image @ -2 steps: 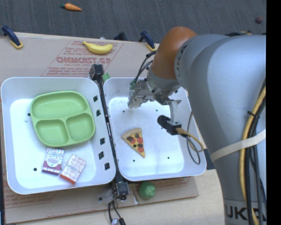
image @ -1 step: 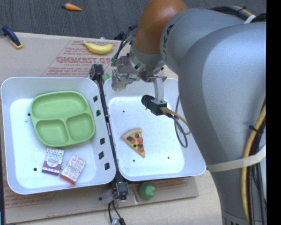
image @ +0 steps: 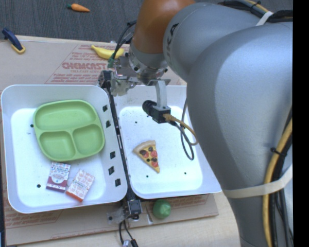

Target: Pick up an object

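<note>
A toy pizza slice (image: 147, 155) lies flat in the middle of the right bin (image: 195, 181). In the left bin (image: 15, 153) sit a green divided plate (image: 68, 127) and two small packets, one dark red (image: 58, 176) and one orange (image: 80, 184), near the front wall. My gripper (image: 115, 82) hangs at the back end of the divider between the two bins, well behind the pizza slice and to the right of the plate. Nothing shows in its grasp.
A yellow banana (image: 107, 50) lies on the cardboard behind the bins, partly hidden by the wrist. A green ball (image: 161, 208) rests in front of the right bin. A carrot (image: 80, 7) and a blue-and-yellow tool (image: 13, 40) lie far back left. The arm covers the right side.
</note>
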`<state>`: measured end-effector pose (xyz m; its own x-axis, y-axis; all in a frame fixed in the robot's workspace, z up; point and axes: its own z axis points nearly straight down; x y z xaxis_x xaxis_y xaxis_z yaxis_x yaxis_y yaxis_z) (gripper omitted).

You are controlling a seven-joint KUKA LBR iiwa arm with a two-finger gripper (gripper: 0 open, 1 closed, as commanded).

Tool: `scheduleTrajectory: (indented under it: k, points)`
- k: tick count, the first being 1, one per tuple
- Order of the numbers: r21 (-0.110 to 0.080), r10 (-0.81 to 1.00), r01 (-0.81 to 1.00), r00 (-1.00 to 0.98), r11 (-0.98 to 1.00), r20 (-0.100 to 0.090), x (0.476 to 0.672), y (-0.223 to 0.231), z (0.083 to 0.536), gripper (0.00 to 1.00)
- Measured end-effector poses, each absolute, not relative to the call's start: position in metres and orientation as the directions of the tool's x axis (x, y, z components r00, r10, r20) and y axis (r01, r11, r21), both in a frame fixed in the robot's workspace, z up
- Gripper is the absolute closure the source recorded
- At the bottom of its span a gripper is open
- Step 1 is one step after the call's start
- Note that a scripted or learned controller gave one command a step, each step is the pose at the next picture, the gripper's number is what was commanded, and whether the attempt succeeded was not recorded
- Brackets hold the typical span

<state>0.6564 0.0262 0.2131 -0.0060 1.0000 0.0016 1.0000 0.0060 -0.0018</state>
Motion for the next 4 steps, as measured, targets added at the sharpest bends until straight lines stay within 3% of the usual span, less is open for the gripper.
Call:
scheduleTrajectory:
  k: [1,2,3,4]
  points:
    - [-0.004,1.000,1.000,-0.003,0.003,0.001,0.641,0.026,0.219,1.00]
    - [-0.005,1.000,1.000,-0.006,0.006,-0.001,0.508,0.038,0.191,1.00]
    - [-0.004,1.000,1.000,-0.006,0.006,-0.001,0.477,0.000,0.191,1.00]
    - [-0.003,1.000,1.000,-0.007,0.007,-0.001,0.477,0.000,0.191,0.00]
